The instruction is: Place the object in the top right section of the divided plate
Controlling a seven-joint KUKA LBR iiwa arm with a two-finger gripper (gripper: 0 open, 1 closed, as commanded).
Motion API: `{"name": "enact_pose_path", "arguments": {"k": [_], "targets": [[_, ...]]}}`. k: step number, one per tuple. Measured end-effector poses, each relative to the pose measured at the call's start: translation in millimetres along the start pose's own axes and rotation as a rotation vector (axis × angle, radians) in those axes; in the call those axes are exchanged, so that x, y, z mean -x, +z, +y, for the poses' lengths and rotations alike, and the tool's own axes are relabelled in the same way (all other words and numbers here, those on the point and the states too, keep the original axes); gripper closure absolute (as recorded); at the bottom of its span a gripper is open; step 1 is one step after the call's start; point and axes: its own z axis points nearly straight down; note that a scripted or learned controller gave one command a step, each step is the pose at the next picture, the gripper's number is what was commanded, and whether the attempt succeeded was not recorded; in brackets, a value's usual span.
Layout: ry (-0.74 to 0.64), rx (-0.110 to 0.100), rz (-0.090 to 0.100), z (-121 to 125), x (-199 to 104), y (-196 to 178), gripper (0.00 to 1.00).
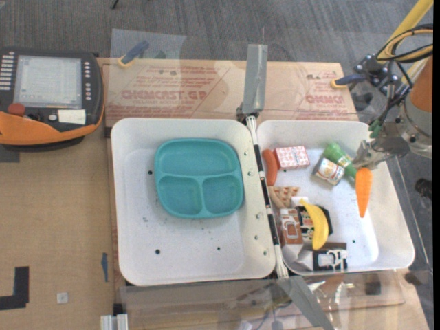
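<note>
Carrot [363, 190]: hangs upright, top end between the gripper's fingers, above the right bin [393, 246].
Gripper [364, 162]: closed on the carrot top, beside a green-capped can [332, 165].
Divided plate [199, 178]: teal, in the left bin [130, 205], well apart from the carrot.
Right bin contents: banana [317, 225], pink box [291, 157].

A teal divided plate [199, 178] lies in the left bin [130, 205]. The right bin [395, 243] holds a carrot [363, 190], a banana [317, 225], a can [331, 170] and small boxes. The end effector [363, 158] hangs just above the carrot's top.
</note>
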Motion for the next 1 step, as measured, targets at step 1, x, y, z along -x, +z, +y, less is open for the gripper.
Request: {"name": "enact_pose_path", "arguments": {"k": [1], "targets": [[0.168, -0.004, 0.001, -50.2, 8.1, 45.5, 1.0]]}}
